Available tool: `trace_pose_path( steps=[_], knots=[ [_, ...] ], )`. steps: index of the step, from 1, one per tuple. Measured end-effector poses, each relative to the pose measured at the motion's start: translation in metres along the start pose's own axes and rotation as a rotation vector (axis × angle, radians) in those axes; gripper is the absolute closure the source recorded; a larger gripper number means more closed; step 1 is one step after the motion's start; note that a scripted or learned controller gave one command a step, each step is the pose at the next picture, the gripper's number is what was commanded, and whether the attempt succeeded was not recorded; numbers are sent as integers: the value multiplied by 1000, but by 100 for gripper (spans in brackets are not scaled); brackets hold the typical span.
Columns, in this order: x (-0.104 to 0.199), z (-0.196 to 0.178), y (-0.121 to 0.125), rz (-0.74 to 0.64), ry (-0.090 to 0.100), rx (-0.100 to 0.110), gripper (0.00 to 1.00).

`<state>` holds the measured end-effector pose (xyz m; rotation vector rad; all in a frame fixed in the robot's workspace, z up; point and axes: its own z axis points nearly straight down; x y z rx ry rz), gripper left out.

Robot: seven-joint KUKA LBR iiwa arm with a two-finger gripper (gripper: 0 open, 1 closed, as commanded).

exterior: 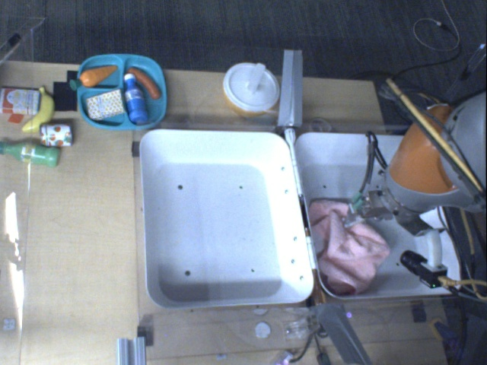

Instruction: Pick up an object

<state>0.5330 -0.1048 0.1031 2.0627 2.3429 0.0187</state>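
A crumpled pink cloth (pixel 346 245) lies in the right white bin (pixel 335 158), against its left wall and near the front. My gripper (pixel 358 213) reaches in from the right and sits low at the cloth's upper right edge, touching or just over the fabric. The arm's orange band (pixel 417 162) stands above and to the right of it.
The left white bin (pixel 217 215) sits beside the right one. On the bench at the back left are a blue divided tray (pixel 122 91) with toy food, a banana (pixel 39 112), a small can (pixel 56 134) and a green bottle (pixel 30 153). A lidded white cup (pixel 251 87) stands behind the bins.
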Motion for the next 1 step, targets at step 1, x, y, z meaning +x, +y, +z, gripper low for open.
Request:
trace_pose_path(
  steps=[1],
  knots=[
    [22,-81,35,-154,8,18,100]
  ],
)
